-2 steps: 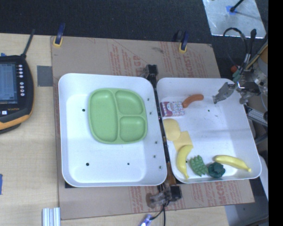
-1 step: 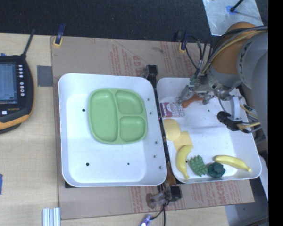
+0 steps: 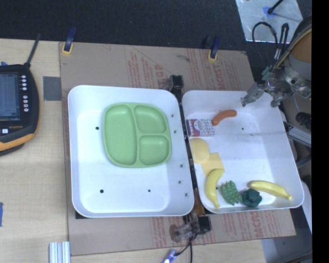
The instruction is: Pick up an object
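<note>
The right bin (image 3: 263,147) holds an orange sausage (image 3: 225,115), a red-and-white packet (image 3: 199,127), a pale yellow round piece (image 3: 199,146) and a yellow wedge (image 3: 214,162). Along its front lie a banana (image 3: 212,186), a ridged green piece (image 3: 229,193), a dark green broccoli-like piece (image 3: 251,198) and a second banana (image 3: 270,188). My gripper (image 3: 262,98) hangs over the bin's far right corner, to the right of and slightly beyond the sausage. It is open, with nothing between its fingers (image 3: 249,97).
The left bin (image 3: 88,190) carries a green divided plate (image 3: 137,134). A teach pendant (image 3: 8,106) lies at the bench's left edge. Clamps (image 3: 210,48) hold the cardboard sheet at the back. Cables and the arm's wrist (image 3: 296,64) crowd the right side.
</note>
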Robot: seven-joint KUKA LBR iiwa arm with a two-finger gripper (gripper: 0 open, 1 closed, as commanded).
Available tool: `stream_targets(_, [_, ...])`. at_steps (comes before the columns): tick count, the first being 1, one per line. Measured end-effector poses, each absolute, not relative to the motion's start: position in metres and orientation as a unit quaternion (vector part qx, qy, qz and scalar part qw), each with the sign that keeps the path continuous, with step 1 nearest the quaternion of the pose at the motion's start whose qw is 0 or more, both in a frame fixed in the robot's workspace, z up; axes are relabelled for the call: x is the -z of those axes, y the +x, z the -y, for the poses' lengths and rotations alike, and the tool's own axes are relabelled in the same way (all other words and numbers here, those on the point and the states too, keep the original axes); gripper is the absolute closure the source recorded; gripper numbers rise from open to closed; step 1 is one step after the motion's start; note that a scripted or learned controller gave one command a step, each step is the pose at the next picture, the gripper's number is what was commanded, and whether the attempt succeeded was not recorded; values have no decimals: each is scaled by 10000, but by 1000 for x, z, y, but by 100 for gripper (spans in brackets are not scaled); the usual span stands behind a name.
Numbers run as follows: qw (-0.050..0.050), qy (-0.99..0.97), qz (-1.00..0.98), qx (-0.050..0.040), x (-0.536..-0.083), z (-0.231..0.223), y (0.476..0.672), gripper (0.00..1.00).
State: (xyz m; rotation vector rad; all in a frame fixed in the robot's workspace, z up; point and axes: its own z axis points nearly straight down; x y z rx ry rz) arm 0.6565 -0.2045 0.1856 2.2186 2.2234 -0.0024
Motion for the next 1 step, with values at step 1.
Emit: stream_targets(1, [-14,7053,-7089,14,-202,147,634,0])
